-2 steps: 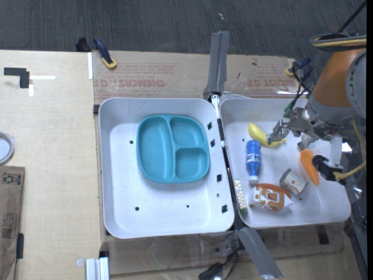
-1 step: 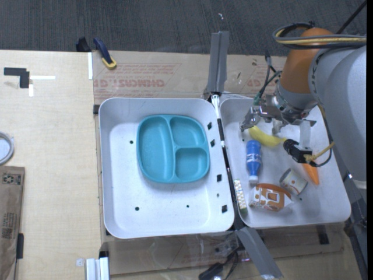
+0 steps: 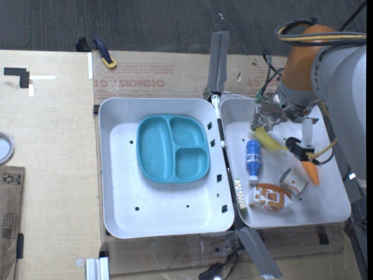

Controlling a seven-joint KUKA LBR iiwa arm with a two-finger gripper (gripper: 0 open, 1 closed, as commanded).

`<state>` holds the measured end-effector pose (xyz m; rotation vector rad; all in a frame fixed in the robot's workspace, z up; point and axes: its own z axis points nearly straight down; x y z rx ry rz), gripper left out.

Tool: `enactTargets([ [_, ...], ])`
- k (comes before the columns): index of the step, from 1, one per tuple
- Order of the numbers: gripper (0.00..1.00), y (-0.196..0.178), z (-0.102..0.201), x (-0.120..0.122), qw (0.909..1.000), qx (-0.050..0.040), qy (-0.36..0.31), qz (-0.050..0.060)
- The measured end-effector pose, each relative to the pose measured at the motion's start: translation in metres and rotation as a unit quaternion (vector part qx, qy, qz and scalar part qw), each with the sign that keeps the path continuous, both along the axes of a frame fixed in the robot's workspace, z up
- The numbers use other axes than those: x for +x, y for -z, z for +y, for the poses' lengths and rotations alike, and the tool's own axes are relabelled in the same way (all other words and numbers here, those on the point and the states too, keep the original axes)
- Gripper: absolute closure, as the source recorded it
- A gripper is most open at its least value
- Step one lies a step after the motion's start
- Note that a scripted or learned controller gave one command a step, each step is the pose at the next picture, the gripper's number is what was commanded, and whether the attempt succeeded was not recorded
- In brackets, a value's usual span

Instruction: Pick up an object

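The right bin (image 3: pixel 326 212) holds a yellow banana (image 3: pixel 270 140), a blue bottle (image 3: pixel 253 158), an orange carrot (image 3: pixel 312 172), a small grey can (image 3: pixel 293 181) and an orange-and-white packet (image 3: pixel 270 197). My gripper (image 3: pixel 263 121) hangs low in the bin's upper part, right at the banana's upper left end. The wrist and cables hide its tips. The blue bottle lies just below and left of it.
A teal divided plate (image 3: pixel 173 148) lies in the left bin (image 3: pixel 116 209). A grey divider post (image 3: pixel 218 63) stands between the bins at the back. My arm covers the right bin's far right side. A tape roll (image 3: pixel 3 149) sits on the bench at far left.
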<state>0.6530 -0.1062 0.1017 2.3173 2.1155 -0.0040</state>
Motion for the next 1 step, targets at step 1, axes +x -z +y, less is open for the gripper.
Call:
enactTargets([
  [1,1.00,-0.0902,0.0638,-0.0036,0.9988,0.0016,0.050,0.000],
])
